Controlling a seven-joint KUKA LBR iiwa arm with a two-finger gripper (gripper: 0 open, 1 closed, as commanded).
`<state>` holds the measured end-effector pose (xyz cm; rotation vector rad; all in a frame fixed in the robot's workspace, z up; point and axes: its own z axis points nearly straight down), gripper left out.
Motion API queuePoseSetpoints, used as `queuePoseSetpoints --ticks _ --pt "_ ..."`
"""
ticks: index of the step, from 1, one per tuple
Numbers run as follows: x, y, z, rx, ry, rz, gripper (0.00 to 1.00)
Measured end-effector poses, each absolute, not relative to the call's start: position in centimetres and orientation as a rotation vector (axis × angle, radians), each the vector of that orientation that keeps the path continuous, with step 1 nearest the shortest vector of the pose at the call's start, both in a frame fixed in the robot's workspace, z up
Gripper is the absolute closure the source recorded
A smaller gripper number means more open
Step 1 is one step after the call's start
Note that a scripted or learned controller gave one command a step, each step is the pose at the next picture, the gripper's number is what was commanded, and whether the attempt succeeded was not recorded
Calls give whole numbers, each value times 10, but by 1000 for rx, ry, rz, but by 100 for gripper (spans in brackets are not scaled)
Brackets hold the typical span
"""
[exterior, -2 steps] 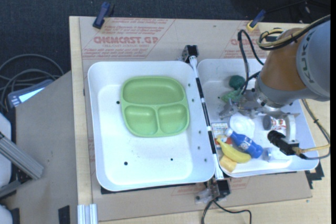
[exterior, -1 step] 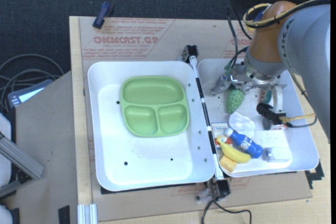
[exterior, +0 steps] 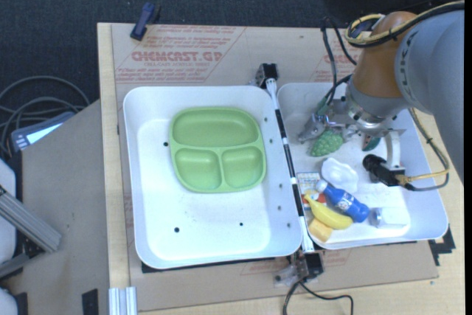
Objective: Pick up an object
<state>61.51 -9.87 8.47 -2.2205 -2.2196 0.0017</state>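
Dark carpet floor, bench [exterior: 184, 55] topped with printed cardboard, two white bins side by side. Left bin [exterior: 147, 158]: green divided plate [exterior: 217, 147] lying flat, toward the back. Right bin [exterior: 420, 210]: clutter along the near-left side — banana [exterior: 330, 216], blue bottle [exterior: 346, 203] touching it, white cup-like item [exterior: 339, 173] just behind. Green knobbly toy [exterior: 326, 142] near bin centre-left. Arm [exterior: 413, 48] in from right, orange band above wrist, gripper [exterior: 330, 126] down over right bin directly at the green toy. Finger state: cannot tell, wrist body blocks it. Black cable looping at right of gripper.
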Motion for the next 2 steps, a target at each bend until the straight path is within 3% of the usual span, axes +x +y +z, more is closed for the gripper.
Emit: queuePoseSetpoints --ticks 1,2 --pt "616 -99 95 -2222 -2220 0 100" --pt "578 -39 185 -2221 -2223 -2 100"
